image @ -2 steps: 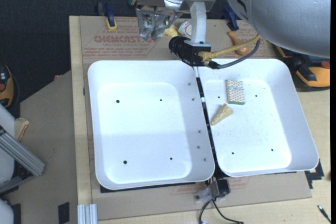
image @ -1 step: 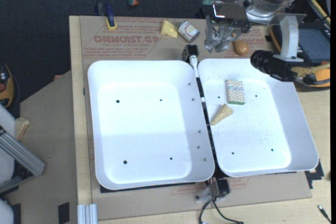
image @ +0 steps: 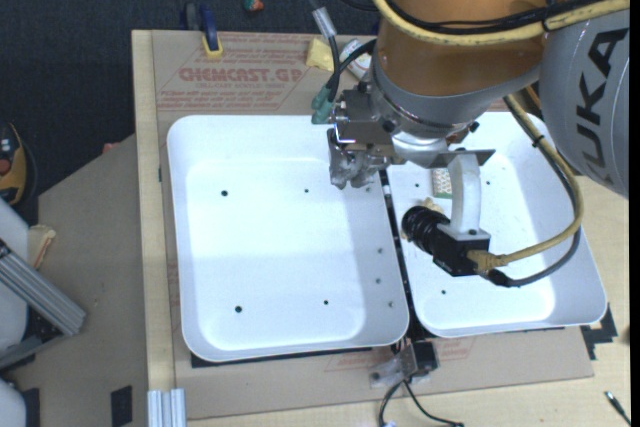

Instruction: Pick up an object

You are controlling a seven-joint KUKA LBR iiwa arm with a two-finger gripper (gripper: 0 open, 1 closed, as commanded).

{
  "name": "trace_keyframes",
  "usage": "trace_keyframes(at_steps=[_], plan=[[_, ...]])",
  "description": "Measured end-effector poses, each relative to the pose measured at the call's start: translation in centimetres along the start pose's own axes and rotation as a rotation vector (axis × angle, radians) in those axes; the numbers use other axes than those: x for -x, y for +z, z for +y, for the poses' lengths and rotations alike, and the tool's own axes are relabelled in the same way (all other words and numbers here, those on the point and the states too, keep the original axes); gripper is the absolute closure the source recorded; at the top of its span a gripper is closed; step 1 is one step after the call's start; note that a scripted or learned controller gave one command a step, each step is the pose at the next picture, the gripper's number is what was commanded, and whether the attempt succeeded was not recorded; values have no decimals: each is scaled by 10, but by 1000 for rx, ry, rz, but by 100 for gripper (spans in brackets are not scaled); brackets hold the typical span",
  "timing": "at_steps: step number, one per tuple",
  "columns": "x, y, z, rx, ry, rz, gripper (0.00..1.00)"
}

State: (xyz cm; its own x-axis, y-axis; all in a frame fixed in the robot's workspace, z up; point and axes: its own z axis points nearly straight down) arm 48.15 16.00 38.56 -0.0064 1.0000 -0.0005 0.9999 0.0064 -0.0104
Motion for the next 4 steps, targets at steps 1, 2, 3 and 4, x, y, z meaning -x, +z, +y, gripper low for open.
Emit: trace_keyframes(at_steps=[1, 2, 3, 4], plan=[[-69, 25, -3, 4, -2, 1, 100], [-65, 12, -2, 10, 4, 1, 100], [-65, 2, -2, 11, 4, 2, 100], [-64, -160, -3, 30, 4, 10, 100]])
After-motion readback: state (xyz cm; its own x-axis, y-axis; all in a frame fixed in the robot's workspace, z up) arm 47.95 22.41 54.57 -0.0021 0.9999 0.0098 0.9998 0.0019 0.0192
